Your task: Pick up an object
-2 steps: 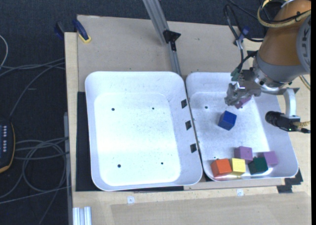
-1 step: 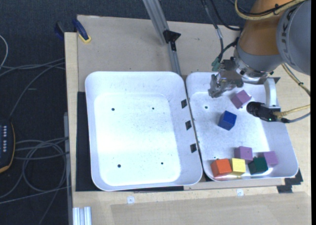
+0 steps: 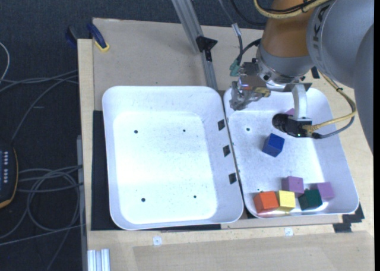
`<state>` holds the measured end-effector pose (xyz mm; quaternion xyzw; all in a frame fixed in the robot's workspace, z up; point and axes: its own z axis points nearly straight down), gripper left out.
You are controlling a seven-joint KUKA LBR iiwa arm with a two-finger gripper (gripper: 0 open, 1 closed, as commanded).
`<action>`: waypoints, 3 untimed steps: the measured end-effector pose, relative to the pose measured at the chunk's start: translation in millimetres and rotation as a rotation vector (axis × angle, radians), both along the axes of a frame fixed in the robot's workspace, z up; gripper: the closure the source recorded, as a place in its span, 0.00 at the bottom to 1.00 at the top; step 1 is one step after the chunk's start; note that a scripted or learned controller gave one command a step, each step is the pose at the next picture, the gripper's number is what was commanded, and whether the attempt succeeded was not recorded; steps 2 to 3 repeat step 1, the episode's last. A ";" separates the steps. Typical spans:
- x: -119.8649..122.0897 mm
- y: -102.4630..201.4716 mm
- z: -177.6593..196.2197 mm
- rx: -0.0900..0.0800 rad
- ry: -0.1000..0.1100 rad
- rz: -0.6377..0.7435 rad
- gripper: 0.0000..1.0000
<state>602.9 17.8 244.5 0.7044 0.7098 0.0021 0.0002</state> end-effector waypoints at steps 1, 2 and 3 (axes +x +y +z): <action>6.4 48.7 -6.9 -0.001 0.002 -0.002 1.00; 6.4 48.7 -6.9 -0.001 0.002 -0.002 1.00; 6.4 48.7 -6.9 -0.001 0.002 -0.002 1.00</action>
